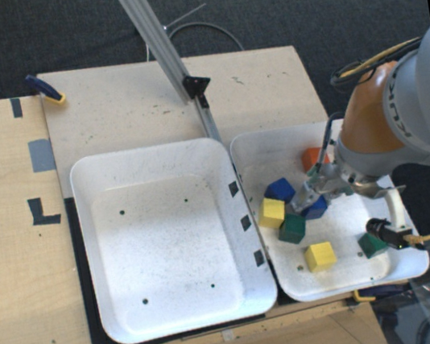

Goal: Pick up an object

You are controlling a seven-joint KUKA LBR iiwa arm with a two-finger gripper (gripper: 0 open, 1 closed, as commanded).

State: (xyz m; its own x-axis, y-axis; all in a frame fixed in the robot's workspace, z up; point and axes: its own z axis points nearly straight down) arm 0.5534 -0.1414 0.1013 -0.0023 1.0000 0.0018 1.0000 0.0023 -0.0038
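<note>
The right bin (276,148) holds several small blocks. In its middle lie a blue block (279,190), a yellow block (272,212) and a dark green block (292,229), packed close together. My gripper (317,194) is down in this bin, right over a second blue block (316,209) that it partly hides. An orange block (311,157) lies just behind the gripper. Another yellow block (320,255) and a green block (372,244) sit near the bin's front wall.
The left bin (87,188) stands beside the right one, their walls touching. A slanted metal rail (165,45) runs down to the bins' shared back corner. The arm's orange band (364,113) hangs over the right bin's right side.
</note>
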